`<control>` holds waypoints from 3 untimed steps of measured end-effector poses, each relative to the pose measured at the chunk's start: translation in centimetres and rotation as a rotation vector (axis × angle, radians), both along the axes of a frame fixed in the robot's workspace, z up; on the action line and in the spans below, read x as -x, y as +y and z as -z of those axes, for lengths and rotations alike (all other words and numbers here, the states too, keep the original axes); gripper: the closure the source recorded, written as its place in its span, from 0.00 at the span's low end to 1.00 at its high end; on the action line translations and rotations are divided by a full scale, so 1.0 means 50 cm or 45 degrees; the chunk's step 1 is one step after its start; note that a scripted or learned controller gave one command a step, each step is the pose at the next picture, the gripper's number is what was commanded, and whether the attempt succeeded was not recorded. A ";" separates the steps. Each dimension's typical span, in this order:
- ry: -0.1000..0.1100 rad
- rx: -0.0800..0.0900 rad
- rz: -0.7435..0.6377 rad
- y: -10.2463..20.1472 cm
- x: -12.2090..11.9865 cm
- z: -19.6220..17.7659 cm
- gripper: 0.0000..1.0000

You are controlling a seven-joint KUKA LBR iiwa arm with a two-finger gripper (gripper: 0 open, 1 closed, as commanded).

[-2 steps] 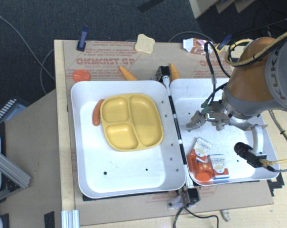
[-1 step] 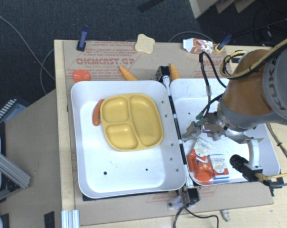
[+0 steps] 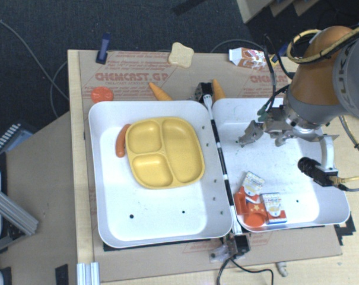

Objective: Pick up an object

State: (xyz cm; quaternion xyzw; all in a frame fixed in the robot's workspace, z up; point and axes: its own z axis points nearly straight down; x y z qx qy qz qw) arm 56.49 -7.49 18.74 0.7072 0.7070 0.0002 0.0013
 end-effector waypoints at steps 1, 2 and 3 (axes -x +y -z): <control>-0.001 -0.001 -0.002 0.043 -0.032 0.006 0.00; 0.006 -0.003 0.000 0.125 0.119 0.007 0.00; 0.000 0.001 0.001 -0.039 -0.013 -0.019 0.00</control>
